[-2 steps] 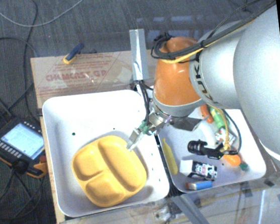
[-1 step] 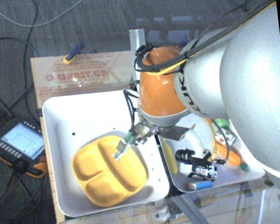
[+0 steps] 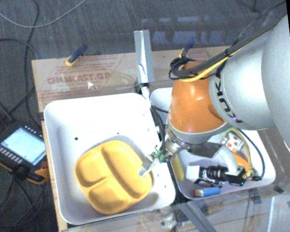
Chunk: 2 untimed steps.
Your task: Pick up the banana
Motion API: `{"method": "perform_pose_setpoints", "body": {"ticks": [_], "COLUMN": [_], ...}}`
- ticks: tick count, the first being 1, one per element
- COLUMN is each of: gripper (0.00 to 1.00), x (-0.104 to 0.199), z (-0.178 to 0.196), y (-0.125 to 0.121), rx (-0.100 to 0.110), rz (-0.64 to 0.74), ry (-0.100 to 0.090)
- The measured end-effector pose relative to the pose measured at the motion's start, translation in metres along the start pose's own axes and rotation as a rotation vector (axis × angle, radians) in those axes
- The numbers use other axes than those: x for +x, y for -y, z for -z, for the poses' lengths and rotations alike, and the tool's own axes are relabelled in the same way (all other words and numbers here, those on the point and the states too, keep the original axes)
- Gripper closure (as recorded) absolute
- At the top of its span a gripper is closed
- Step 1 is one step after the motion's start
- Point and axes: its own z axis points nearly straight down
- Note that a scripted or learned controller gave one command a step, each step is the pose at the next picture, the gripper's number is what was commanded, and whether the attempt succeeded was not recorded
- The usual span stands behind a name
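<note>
Your grey arm (image 3: 259, 83), orange-banded, looms nearest, right of the yellow divided plastic plate (image 3: 110, 177). Its jaws hang at that plate's right rim; you cannot tell how far they are open. A yellow sliver, seemingly the banana (image 3: 179, 170), lies just right of the plate.

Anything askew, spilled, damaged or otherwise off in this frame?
The yellow divided plate lies turned at an angle in the left bin, not square with its walls. The gripper sits at the plate's right rim, though the plate is not the target. No spill or damage that I can see.
</note>
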Motion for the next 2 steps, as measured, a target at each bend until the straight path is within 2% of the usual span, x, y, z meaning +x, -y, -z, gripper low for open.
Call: {"method": "perform_pose_setpoints", "body": {"ticks": [1,2], "gripper": [0.00,0.00], "x": [0.0154,0.0155], "z": [0.0362,0.0362], "y": [-0.0101,-0.0101], "rx": [-0.001,-0.001], "rz": [-0.064,-0.064], "ry": [0.000,0.000]}}
